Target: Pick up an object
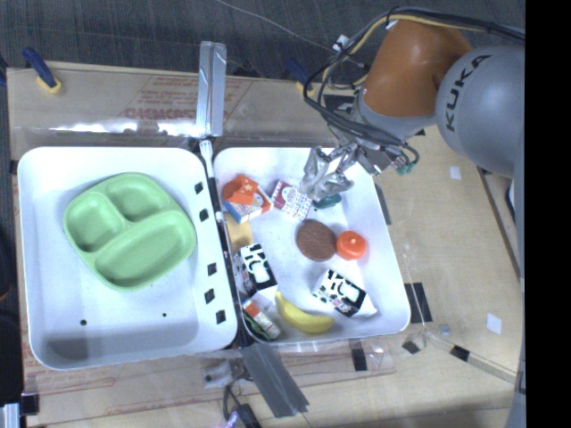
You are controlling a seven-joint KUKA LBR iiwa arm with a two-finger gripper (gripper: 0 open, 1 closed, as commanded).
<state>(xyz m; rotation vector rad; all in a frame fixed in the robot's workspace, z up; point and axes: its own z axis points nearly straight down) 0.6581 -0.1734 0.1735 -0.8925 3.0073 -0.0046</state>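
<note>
Two shallow white bins sit side by side on the bench. The left bin holds a green divided plate, lying flat toward its far left part. The right bin carries the clutter.

The arm reaches in from the far right, and its gripper hangs low over the far part of the right bin. Whether its metal fingers are spread or closed cannot be told from this angle, and nothing can be made out between them. Just beside the gripper on its left lies a small red-and-white carton; a teal object peeks out at its near side, possibly touching the fingers, though the view is too poor to be sure.

Further left, against the bin's left wall, rests an orange-and-white packet. Near the middle lie a brown round cookie and, touching its right side, a small red tomato. A black-and-white carton lies along the left wall, another black-and-white carton sits toward the near right, and a yellow banana curves between them by the near wall.
</note>
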